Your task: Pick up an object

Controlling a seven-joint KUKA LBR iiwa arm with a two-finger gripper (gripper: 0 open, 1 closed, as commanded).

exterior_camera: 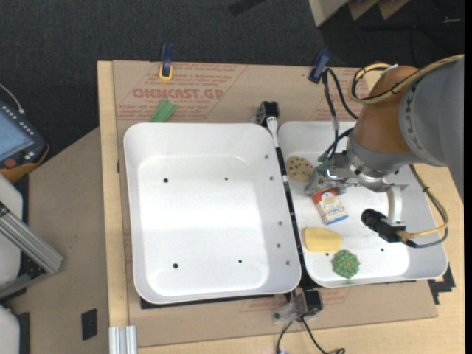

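- The brown cardboard sheet (221, 87) beneath the two bins bears red print along its far edge. The large line reads roughly "CHEMCAST G.P"; the last letters are hard to make out.
- Smaller red lines above and below that word are too fine to read.
- The small red, white and blue carton (331, 206) in the right white bin (424, 257) carries printing, but it is too small and blurred to read.

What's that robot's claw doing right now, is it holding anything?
Gripper: low in the right bin, just above the small carton; whether it grips anything cannot be told.
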